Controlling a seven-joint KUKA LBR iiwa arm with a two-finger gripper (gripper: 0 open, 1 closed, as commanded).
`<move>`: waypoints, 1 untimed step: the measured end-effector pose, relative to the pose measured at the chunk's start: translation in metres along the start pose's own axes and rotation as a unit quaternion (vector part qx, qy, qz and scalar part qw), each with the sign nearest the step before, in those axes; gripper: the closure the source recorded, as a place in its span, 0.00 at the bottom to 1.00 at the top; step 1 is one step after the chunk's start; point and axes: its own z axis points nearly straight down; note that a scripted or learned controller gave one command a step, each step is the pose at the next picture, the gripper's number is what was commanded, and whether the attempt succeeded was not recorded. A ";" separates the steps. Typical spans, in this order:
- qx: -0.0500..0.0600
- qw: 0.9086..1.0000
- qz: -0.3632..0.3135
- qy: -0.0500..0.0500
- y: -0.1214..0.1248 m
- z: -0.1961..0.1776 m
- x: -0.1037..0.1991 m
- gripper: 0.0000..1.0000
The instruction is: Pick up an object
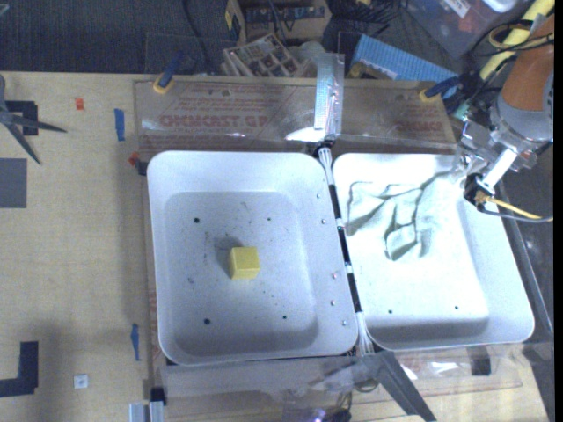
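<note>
Two white bins sit side by side on the bench, w/ one obj in each. Left bin (176, 183): 1 yellow cube (244, 262), approx. centre of the floor, well apart from every wall. Right bin (457, 297): 1 pale crumpled cloth (398, 218), spread over the far-left half. A thin strip of it runs right and far, up toward the gripper (469, 158).

Count: 2 bins, 1 cube, 1 cloth, 1 arm w/ 1 gripper.

Step in hand, as I read it: the grasp attempt on the cloth, or the start of a lift. The gripper is at the far-right corner of the right bin, just where the cloth's strip ends. Whether the claw is apart, together or clamped on the fabric, can't tell; it's too small and blurred here. Strip looks drawn out toward it, which hints at a pinch, but that's a guess, not seen.

Next move, prob.: if the cloth is caught, raise straight up until the whole piece clears the bin floor. It's limp fabric, so it needs a high lift and may slip from a thin pinch. If not caught, re-aim lower on a thicker fold nearer the bin's middle. The cube in the left bin is the easier rigid target, but it's well apart from the gripper.
</note>
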 end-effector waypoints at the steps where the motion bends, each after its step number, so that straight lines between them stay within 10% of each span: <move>1: -0.001 1.000 -0.001 -0.001 0.000 -0.009 0.001 1.00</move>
